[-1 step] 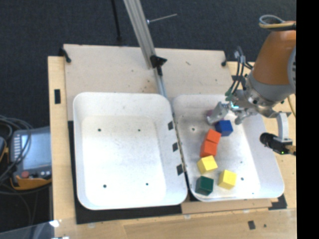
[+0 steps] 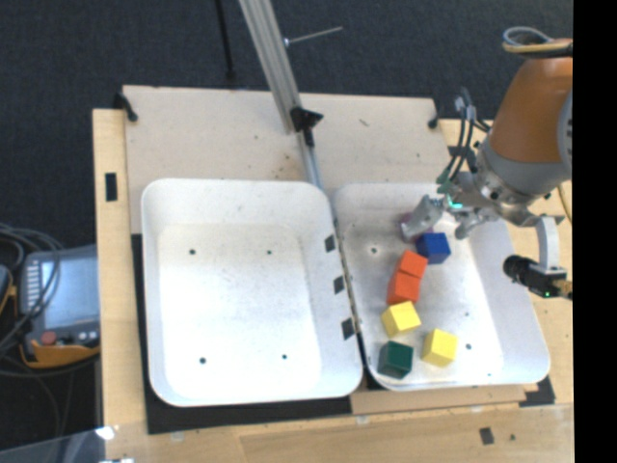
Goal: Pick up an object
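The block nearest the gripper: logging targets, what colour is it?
Blue; the block lies just below the gripper in the camera view.

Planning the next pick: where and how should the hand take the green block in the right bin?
Judging from this view, grip the green block from above, across the pair of side faces running toward the bin's front wall. It sits flat in the front-left corner, wall close on two sides, and a yellow block just behind. The hand is over the blue block.
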`<action>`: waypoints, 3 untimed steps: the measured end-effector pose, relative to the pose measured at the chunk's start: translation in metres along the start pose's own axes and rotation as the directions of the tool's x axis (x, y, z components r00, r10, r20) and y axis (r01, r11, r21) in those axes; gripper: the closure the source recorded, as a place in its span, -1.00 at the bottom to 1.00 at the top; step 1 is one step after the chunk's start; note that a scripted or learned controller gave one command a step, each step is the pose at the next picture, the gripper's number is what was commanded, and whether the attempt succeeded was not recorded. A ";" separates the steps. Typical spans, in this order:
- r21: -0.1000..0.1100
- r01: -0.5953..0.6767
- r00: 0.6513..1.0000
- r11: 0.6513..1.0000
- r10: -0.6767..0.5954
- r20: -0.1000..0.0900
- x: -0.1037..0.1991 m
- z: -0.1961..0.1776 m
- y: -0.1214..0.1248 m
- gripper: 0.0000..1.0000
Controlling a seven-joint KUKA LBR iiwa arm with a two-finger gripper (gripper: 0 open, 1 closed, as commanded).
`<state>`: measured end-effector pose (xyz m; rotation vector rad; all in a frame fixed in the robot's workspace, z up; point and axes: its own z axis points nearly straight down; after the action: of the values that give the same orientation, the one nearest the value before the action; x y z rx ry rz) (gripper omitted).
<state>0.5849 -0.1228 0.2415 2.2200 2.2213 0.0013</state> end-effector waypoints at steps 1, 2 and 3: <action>0.005 -0.003 1.000 1.000 0.003 0.001 0.002 0.042 0.000 -1.00; 0.007 -0.002 1.000 1.000 0.002 0.001 0.001 0.105 -0.005 -1.00; -0.003 -0.003 1.000 1.000 0.003 0.004 -0.002 0.143 -0.004 -1.00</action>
<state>0.5815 -0.1247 0.0981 2.2200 2.2138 0.0000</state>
